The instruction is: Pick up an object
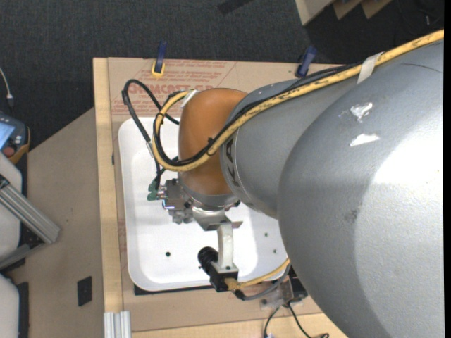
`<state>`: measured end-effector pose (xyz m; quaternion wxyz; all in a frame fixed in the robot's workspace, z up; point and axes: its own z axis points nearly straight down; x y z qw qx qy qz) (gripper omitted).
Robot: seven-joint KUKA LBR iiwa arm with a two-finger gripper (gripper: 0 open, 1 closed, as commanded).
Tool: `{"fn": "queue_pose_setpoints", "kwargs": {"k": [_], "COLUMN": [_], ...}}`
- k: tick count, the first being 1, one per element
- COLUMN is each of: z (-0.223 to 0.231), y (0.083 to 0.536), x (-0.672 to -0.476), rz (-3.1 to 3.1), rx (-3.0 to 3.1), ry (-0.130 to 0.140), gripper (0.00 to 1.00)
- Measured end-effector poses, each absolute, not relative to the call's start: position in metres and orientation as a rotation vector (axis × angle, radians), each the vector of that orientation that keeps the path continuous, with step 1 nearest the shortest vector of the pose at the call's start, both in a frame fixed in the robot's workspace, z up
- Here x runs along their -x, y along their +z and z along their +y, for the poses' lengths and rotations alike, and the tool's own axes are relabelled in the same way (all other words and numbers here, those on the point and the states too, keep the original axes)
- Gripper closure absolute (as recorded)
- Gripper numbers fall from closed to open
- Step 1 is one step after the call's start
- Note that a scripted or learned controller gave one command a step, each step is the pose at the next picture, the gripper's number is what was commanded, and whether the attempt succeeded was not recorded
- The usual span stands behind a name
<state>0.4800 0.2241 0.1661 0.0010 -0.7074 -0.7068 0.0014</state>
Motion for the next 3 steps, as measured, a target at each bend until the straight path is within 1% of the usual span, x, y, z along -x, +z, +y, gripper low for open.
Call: {"fn": "queue_pose_setpoints", "kwargs": {"k": [3], "z": [0.2241], "y": [0.1661], "x": [-0.48], "rz": [-2.219], "rx": [2.221], "ry": [0.004], "gripper": [0.0]}}
